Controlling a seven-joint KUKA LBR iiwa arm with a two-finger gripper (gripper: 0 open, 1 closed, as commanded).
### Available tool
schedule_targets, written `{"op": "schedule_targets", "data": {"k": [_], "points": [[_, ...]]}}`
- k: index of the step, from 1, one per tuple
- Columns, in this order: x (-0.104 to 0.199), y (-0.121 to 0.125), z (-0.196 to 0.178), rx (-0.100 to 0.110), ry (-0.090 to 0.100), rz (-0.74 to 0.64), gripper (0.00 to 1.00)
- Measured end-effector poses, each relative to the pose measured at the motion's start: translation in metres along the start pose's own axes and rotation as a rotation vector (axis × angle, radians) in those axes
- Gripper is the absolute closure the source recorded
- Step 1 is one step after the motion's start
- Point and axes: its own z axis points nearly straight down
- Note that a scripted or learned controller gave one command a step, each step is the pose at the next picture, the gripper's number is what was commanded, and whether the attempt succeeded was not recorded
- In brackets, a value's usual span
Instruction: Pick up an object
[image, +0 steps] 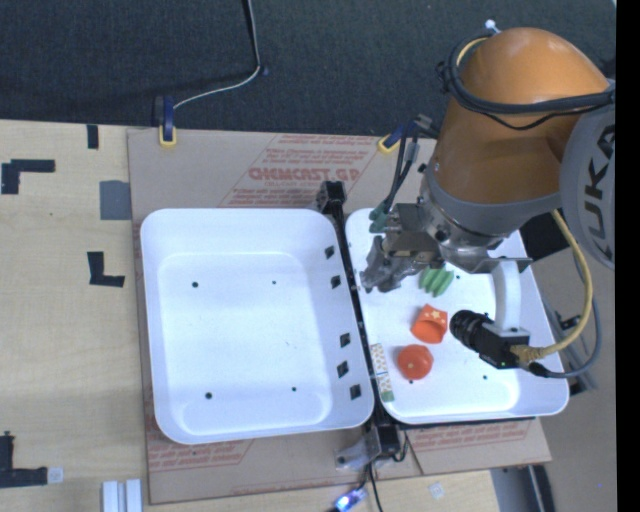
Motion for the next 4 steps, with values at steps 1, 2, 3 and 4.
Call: {"op": "schedule_targets", "data": {"k": [1, 2, 3, 4], "points": [[0.035, 0.052, 0.015, -0.004, 0.001, -0.008, 1.00], [0.049, 0.096, -0.050, -0.014, 0.004, -0.008, 1.00], [0.058, 0.123, -0.180, -0.021, 0.005, -0.008, 1.00], [0.110, 0.153, 0.000, 0.013, -0.001, -0.009, 1.00]]}}
